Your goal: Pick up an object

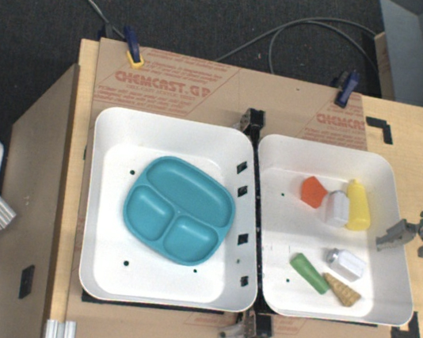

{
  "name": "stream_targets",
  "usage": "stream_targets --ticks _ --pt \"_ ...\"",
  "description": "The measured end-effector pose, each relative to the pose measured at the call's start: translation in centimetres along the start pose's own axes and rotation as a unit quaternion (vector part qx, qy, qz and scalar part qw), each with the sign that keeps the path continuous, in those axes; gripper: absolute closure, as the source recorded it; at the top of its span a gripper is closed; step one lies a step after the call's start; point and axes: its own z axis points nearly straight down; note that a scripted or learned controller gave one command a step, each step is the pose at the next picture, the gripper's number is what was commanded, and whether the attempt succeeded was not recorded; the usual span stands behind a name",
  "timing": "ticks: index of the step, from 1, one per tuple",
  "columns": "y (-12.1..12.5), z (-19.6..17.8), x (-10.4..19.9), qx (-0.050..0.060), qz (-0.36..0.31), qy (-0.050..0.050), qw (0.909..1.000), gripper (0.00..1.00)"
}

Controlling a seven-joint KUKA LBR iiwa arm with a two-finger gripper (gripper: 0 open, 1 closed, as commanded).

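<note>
Nearest the lens, at the desk's point(34, 175) front edge, a metal bracket point(249, 329) sits where the two bins meet, presumably to hold them side by side. Behind them, a printed cardboard sheet point(233, 88) covers the desk, pinned at the back by two blue clamps point(134, 47) so it cannot slide.

From the camera view, the left bin point(91, 264) carries a single teal plate point(179, 209), lying flat near its middle with three compartments facing up. The right bin point(381, 309) holds the small things, any of which could serve as the object to pick up. A cone point(342, 290) lies on its side at the front, touching the end of a green stick point(308, 272). A white block point(346, 264) rests just behind the cone. Further back, a yellow bottle point(359, 205) lies against a pale bottle point(337, 208), with an orange block point(314, 192) just beside that. All lie loose on the bin floor, as if scattered so that grasps must cope with varied poses.

Over the right bin's right rim sits the gripper point(409, 236), level with the gap between the yellow bottle and the white block. It touches none of them and holds nothing. Whether it is open or closed, I cannot tell; its shape is too small and cluttered here. I judge the pick has not yet begun, and the white block or yellow bottle lies closest to its reach.
</note>
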Motion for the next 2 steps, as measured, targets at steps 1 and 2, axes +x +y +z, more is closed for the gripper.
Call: stream_targets --ticks 1,2 --pt "0.2 -0.5 0.0 -0.005 -0.002 -0.002 1.0000 0.00" --pt "0.9 4.0 -0.1 -0.003 -0.002 0.000 1.0000 0.00"
